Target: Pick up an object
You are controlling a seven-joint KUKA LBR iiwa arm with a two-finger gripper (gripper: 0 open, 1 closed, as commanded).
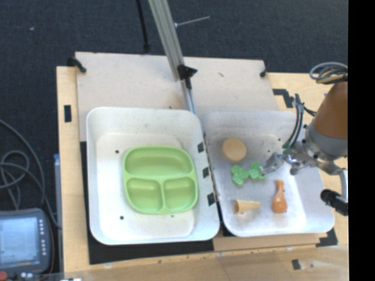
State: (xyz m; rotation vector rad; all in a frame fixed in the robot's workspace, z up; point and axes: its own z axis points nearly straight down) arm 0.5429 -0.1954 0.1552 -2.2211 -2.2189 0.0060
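Note:
The right bin (pixel 304 218) holds several small objects: a round tan bun (pixel 234 149), a green leafy toy (pixel 246 173), an orange bottle-shaped piece (pixel 279 197) and a small tan cone (pixel 246 205). My gripper (pixel 274 161) reaches in from the right and hangs low over the bin's middle. It is just right of the green toy and above the orange piece. Nothing is visibly held in it.
The left bin (pixel 105 133) carries a light green divided plate (pixel 160 179). A metal pole (pixel 170 40) slants down from the top to the gap between the bins. The arm's orange band (pixel 334 113) sits over the right bin's far right edge.

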